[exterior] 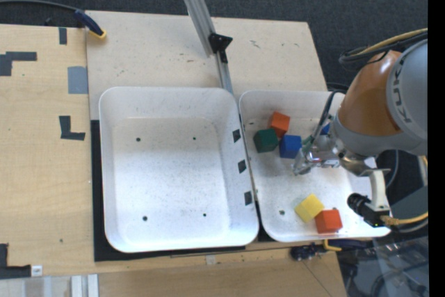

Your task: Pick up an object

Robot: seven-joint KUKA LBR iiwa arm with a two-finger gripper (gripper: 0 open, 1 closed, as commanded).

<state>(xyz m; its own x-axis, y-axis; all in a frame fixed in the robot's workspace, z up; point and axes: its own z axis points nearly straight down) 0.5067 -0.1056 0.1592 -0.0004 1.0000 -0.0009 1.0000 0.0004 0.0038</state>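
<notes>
The gripper [304, 165] is down inside the right bin [274, 227], and I can't tell how it's set. Just to its left sit 3 blocks bunched together: blue block [290, 145], green block [265, 140], orange block [279, 122]. Nearer me than the tool lie a yellow block [309, 207] touching a red block [328, 220]

pincer [304, 165] fingers too blurred to read, arm [389, 108] cut off at right edge

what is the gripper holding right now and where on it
It cannot be told. The gripper is low in the right bin, just right of the blue cube, but no object is visibly in its grasp.
</notes>
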